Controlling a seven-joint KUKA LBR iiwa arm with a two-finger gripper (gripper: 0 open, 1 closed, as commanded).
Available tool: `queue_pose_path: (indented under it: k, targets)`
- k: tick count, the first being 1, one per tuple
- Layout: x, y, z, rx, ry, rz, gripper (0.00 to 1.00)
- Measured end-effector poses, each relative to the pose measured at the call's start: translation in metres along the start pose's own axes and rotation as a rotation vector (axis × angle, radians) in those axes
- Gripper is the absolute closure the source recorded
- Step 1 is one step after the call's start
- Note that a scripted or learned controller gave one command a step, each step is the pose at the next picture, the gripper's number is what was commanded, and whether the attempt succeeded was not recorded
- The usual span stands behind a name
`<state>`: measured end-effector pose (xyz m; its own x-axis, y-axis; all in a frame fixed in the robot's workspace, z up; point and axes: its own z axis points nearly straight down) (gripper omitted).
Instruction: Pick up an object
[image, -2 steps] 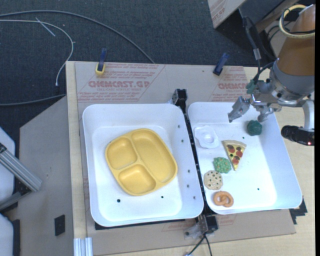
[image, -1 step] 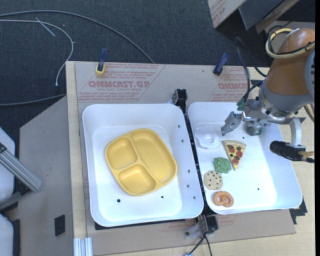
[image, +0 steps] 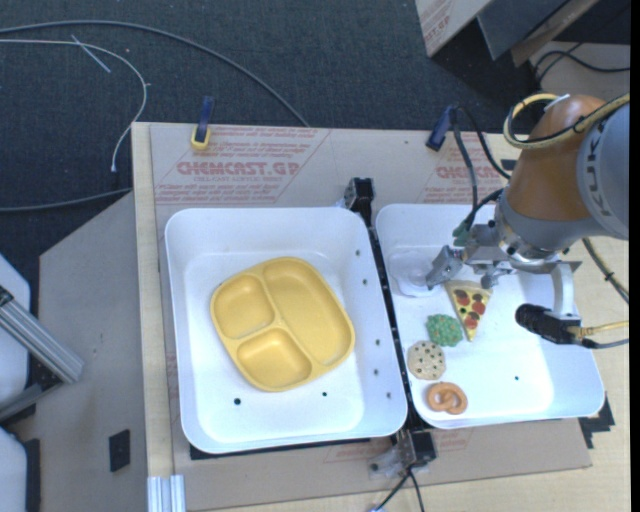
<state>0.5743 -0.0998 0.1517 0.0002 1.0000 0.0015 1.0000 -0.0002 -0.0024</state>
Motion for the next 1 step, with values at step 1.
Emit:
queue_pose_path:
  k: [1]
  targets:
    - [-0.0071, -0.0071, 0.0574, 0.006, 0.001, 0.001, 0.00]
